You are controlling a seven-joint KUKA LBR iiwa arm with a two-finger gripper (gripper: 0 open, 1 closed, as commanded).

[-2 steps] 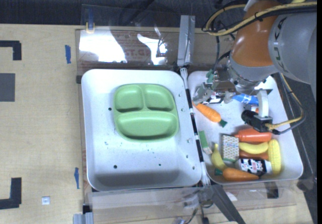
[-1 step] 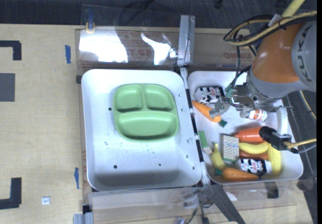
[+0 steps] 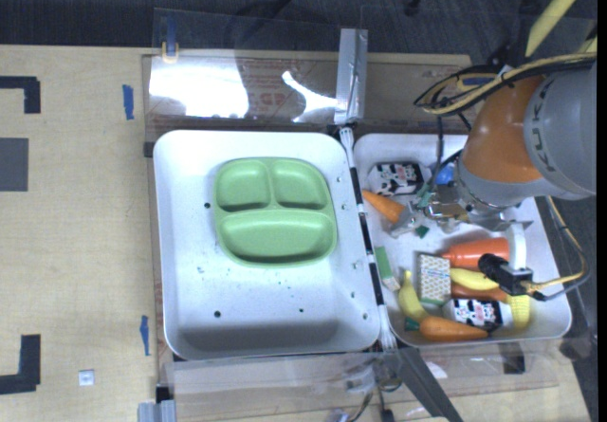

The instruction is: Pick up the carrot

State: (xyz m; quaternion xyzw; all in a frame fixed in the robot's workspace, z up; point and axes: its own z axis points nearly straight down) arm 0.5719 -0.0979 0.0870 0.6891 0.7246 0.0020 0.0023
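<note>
A small orange carrot [image 3: 383,206] lies in the right bin [image 3: 555,316], near its left wall and pointing up-left. My gripper [image 3: 415,220] is low in that bin, right beside the carrot's thick end; whether it touches the carrot is unclear. The grey arm with its orange band [image 3: 503,140] reaches in from the right above it. A second, larger carrot [image 3: 451,328] lies along the bin's front wall.
The right bin also holds a long orange piece [image 3: 474,250], bananas [image 3: 472,280], a speckled box [image 3: 433,278] and two black-and-white cartons [image 3: 395,176]. A green divided plate [image 3: 275,211] sits in the left bin [image 3: 190,297].
</note>
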